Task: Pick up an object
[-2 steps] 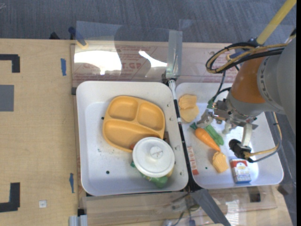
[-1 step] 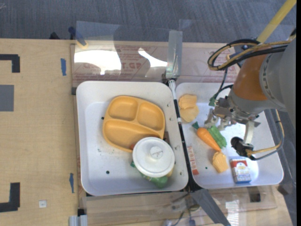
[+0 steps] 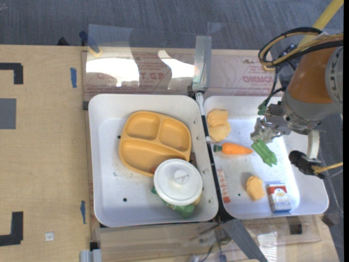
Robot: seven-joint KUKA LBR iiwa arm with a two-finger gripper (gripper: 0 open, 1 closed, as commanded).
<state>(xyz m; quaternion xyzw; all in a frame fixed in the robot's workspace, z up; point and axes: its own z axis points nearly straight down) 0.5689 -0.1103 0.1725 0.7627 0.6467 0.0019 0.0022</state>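
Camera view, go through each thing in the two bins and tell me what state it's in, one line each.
Orange divided plate: flat in the left bin, its visible compartments bare.
White lidded bowl: lid on, resting on the plate's lower right edge.
Toy carrot: lying on its side, right bin.
Green toy vegetable: lying flat, just below the tool.
Pale yellow toy: loose, near the divider.
Yellow toy: loose.
Small box: lying flat.

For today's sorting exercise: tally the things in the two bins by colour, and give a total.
Yellow/orange-yellow: 3 (tray, pale food, small food)
Orange: 1 (carrot)
Green: 1 (pod)
White: 1 (lidded bowl)
Red-blue-white: 1 (box)
Total: 7
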